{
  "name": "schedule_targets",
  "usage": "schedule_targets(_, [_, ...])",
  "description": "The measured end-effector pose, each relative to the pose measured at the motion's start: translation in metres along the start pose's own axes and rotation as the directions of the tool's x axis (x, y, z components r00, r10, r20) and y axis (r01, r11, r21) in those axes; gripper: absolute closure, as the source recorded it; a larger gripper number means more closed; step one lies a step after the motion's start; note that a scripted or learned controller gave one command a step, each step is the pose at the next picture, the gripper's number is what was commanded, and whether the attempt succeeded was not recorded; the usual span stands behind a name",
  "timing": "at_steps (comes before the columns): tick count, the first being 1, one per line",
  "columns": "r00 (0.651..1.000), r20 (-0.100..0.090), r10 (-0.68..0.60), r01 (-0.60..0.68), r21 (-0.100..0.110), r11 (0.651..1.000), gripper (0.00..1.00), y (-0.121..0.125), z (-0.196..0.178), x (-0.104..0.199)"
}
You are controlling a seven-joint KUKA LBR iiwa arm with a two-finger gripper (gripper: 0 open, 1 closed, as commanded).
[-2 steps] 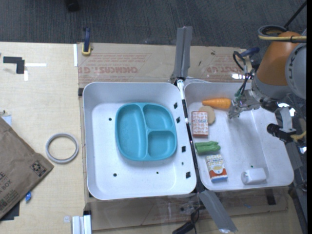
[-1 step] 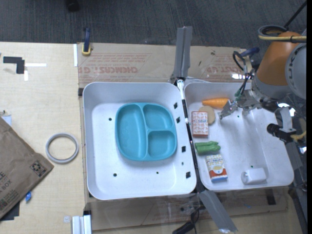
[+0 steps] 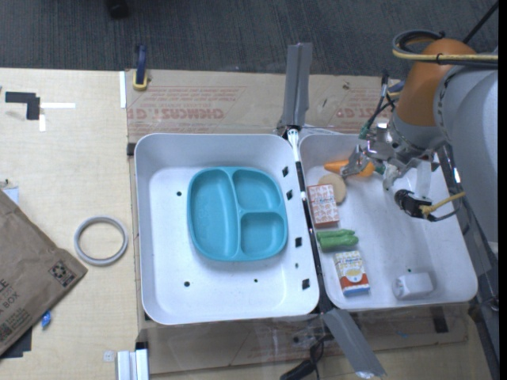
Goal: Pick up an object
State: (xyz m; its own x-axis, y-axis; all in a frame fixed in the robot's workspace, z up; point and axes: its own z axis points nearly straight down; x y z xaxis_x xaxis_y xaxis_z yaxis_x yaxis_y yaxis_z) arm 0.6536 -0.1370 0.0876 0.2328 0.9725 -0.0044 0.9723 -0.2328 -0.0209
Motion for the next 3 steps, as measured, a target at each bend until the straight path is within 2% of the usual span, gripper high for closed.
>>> schedule_targets(1, [0.995, 0.002, 0.096, -0.096, 0.000, 0.995, 0.00, -0.010, 0.001, 0.040])
schedule_targets(2, [0.990, 0.001, -0.141, 0.141, -0.022, 0.990, 0.00, -0.001, -0.094, 0.018])
schedule_targets(3, [0.982, 0.000, -0.188, 0.188, -0.024, 0.982, 0.00, -0.005, -0.006, 0.045])
